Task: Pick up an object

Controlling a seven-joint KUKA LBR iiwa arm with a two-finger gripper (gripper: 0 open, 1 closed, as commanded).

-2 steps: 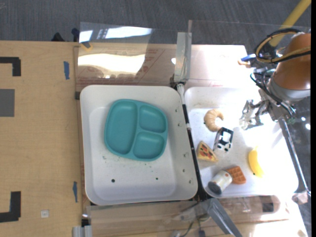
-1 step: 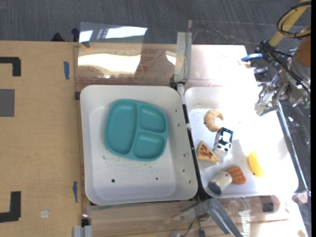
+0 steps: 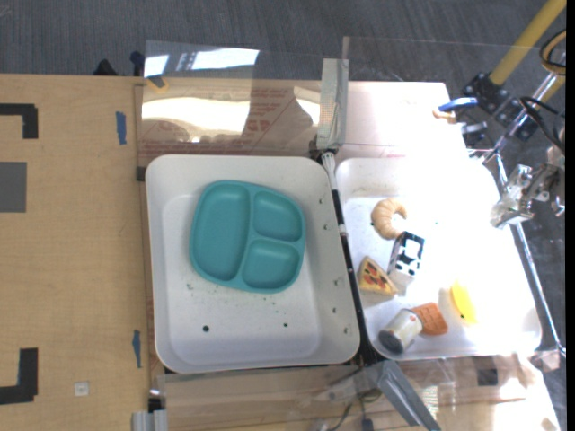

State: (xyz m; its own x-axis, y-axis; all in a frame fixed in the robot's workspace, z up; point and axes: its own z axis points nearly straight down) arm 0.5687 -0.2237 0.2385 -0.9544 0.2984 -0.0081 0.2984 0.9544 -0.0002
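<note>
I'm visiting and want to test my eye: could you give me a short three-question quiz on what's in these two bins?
1. True or false: the teal three-compartment plastic plate lies in the left white bin.
2. Which lies nearest the right white bin's far edge: a) tan croissant-shaped toy b) yellow block c) pizza-slice toy?
3. Fill in: the black-and-white box is in the ___ bin.

Key: 1 true; 2 a; 3 right.

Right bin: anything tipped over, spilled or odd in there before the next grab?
One thing: the small grey cup near the right bin's front edge lies on its side, touching an orange toy. The croissant, pizza slice, black-and-white box and yellow piece lie loose. Nothing looks spilled. The teal divided plate lies flat in the left bin.
</note>
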